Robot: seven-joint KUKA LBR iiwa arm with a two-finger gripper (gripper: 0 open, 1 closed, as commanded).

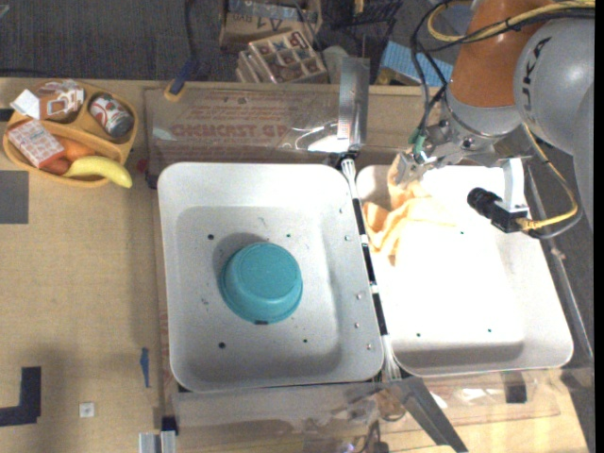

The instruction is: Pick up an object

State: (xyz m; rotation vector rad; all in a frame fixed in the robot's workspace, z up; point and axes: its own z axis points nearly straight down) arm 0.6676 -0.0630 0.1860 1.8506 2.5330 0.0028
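A pale orange and yellow soft object (390, 225) lies in the right bin (472, 319), against its upper left corner near the divider. My gripper (406, 172) is directly above the object's upper end and looks to be touching it. Glare washes out that spot, so I cannot tell whether it has hold of anything. A teal bowl (262, 282) sits upside down in the middle of the left bin (184, 243), well away from the gripper.
The grey arm with its orange band (495, 36) comes in over the right bin's top right corner, carrying a black fitting (493, 206) and cables. A yellow tray (66, 144) with a banana and packets sits on the bench at far left. Clutter lies behind the bins.
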